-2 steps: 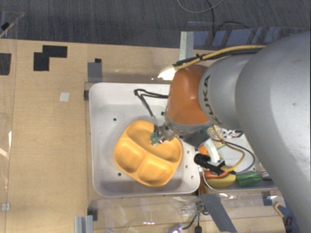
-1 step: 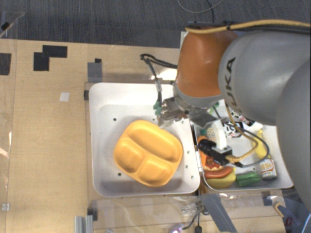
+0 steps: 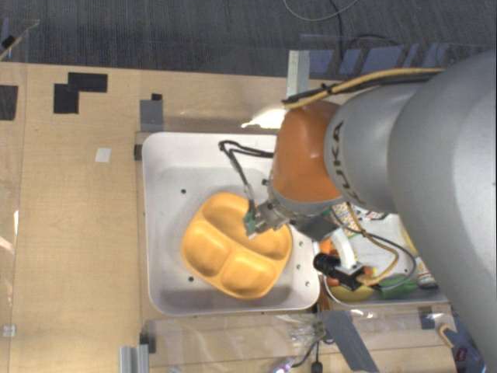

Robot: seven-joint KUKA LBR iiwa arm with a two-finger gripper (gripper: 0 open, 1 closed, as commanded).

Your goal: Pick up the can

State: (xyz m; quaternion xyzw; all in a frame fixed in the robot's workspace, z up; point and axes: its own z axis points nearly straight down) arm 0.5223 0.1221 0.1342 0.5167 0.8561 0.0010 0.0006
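No grasp is evident: the end effector [image 3: 255, 222] sits low over the yellow, three-compartment plastic dish [image 3: 233, 247] in the shallow white bin [image 3: 167, 208], finger state indeterminate, and no can is identifiable below or beside it.

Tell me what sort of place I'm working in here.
Probably a robotics lab or test cell: a wooden bench bearing white bins, a KUKA arm reaching over them, loose cables on grey carpet behind. A yellow divided dish lies in the left bin.
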